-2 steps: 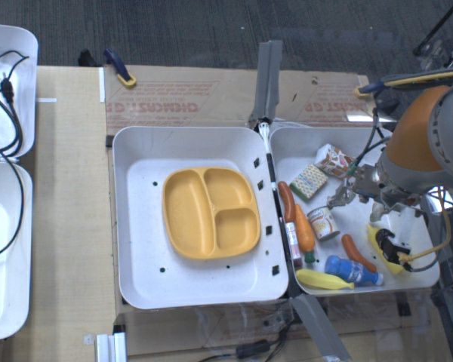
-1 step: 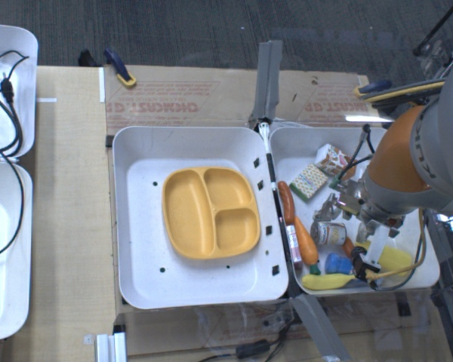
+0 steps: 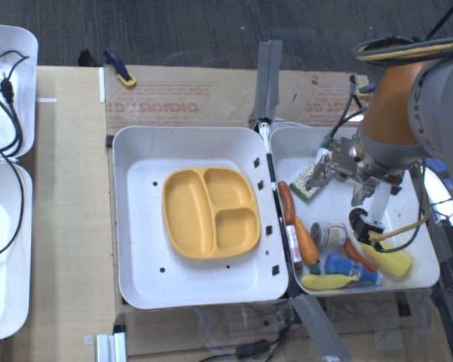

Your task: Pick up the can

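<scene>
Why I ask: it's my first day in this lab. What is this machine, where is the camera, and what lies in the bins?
It is a robot arm, grey with an orange band, reaching in from the right. One fixed camera looks down at a slant on the bench. The left bin holds a yellow divided plate. The right bin holds the can, a carrot, a blue bottle and other small things. The gripper hangs over the right bin, apart from the can; whether it grips anything I cannot tell.

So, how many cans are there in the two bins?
1. The can lies in the right-hand bin, beside the carrot. The arm covers part of that bin, so another may be hidden.
</scene>
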Available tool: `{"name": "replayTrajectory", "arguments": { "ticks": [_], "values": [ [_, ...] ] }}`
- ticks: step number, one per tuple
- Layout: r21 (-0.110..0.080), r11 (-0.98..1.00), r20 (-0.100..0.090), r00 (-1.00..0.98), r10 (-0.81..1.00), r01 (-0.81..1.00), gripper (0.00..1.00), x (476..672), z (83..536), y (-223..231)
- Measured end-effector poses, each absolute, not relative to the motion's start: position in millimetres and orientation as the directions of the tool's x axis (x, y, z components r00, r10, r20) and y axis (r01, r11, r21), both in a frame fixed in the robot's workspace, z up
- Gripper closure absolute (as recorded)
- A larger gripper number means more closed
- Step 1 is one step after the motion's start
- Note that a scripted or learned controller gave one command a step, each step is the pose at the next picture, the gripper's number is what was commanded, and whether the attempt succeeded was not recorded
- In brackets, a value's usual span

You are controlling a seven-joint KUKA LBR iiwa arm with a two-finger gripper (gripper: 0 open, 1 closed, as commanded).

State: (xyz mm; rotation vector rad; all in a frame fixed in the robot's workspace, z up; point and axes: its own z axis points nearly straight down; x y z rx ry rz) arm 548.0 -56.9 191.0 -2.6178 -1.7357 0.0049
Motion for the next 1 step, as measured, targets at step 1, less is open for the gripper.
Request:
{"name": "replayTrajectory", "arguments": {
  "ticks": [1],
  "values": [
    [-0.003, -0.47, -0.004, 0.47, 0.883, 0.883, 0.0, 556.9, 190.1, -57.6]
  ]
}}
